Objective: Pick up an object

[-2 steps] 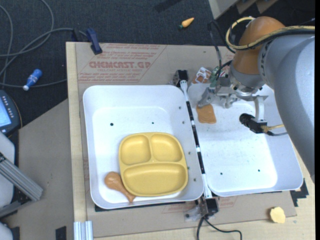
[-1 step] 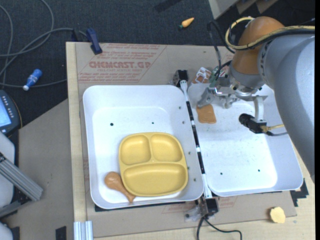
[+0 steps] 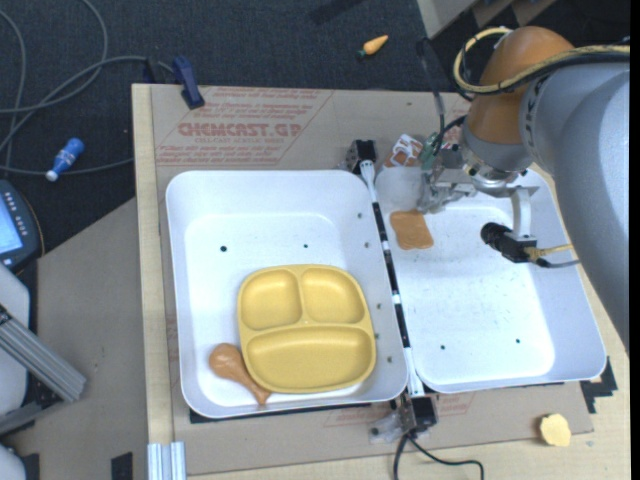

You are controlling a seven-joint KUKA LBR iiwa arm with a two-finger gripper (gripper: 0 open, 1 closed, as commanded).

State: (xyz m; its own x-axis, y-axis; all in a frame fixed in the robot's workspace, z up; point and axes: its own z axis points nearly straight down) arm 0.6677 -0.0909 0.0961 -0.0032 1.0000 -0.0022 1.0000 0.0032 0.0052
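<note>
Yellow divided tray (image 3: pixel 304 328) in left bin | tan flat piece (image 3: pixel 411 230) in right bin's far-left corner, unlifted | hand (image 3: pixel 437 190) just above it, grip state: cannot tell | pick not done

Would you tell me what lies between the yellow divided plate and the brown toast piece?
In the camera view, the bins' adjoining rims separate the yellow divided plate from the brown toast piece.
</note>
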